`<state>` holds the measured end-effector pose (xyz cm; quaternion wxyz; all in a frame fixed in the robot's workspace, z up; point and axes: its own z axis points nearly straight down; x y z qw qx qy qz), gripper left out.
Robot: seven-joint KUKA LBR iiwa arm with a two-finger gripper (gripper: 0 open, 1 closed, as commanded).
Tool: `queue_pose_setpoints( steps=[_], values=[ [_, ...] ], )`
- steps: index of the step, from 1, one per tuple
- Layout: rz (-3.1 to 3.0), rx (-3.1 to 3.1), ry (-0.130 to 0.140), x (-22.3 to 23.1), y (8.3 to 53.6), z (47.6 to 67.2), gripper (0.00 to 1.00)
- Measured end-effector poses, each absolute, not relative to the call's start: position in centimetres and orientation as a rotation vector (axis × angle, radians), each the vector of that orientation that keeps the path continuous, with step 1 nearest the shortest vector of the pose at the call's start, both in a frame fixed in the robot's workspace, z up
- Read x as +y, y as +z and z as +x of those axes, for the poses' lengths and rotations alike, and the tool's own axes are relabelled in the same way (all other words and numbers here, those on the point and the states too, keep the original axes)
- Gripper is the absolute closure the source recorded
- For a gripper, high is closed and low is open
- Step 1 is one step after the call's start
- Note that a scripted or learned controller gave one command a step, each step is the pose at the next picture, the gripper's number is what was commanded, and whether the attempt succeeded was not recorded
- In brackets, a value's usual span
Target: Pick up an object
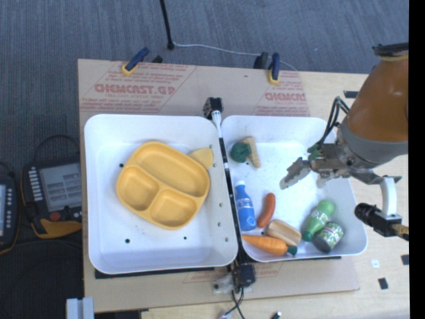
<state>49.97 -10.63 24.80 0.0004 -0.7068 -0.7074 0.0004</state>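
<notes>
The right bin [302, 128] holds several toy foods. A green broccoli [240, 151] lies next to a beige piece [251, 150] at the back left. A blue bottle [244, 206], a red sausage [266, 209], a hot dog bun [283, 232] and an orange carrot [265, 244] crowd the front. A green bottle [317, 220] and a can [330, 236] sit in the front right corner. My gripper [309, 177] hangs open over the bin's bare middle right, above the green bottle, with nothing between its fingers.
The left bin [106, 238] carries a yellow divided plate [164, 183] and a yellow wedge [202, 156] against the shared wall. Clamps [273, 68] hold the board's far edge. A black fixture [375, 219] juts out at the right bin's front right.
</notes>
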Motion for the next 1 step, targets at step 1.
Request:
queue_pose_setpoints(
  steps=[1],
  values=[
    [-2.224, -2.224, -0.003, -10.42, 9.78, 48.60, 0.00]
  ],
)
